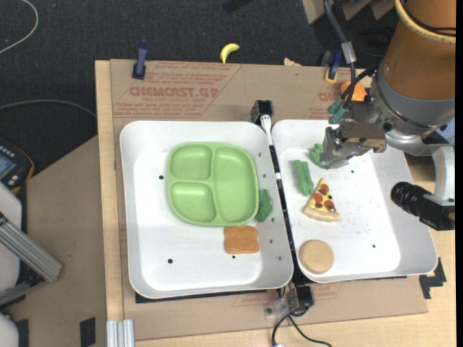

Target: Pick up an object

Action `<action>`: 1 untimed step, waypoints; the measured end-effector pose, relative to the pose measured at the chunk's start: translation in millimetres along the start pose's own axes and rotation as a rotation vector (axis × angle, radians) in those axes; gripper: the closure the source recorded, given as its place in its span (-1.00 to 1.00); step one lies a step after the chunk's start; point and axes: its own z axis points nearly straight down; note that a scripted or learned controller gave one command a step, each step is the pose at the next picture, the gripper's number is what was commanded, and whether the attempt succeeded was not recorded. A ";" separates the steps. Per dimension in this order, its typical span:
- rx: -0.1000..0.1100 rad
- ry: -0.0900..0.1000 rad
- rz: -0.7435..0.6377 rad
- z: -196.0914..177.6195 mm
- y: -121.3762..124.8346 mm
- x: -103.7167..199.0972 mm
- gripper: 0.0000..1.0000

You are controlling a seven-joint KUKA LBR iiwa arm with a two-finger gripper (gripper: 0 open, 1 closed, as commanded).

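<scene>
A small dark green lump (317,153) lies just left of the jaws (334,157); whether they grip it, I cannot tell. Below them lie a green strip (302,176), pizza slice (321,202) and round biscuit (316,256).

Small green object (317,153), possibly leafy, right bin's upper-left, beside tool (331,157)

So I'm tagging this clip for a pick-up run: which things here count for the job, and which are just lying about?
For the job:
end effector
green toy next to it
green bean pod
pizza slice
round cookie
toast
green tray

Lying about:
banana beyond the bench
blue clamp
</scene>
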 end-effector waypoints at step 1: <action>-0.002 0.003 -0.007 -44.4 0.0 71.5 1.00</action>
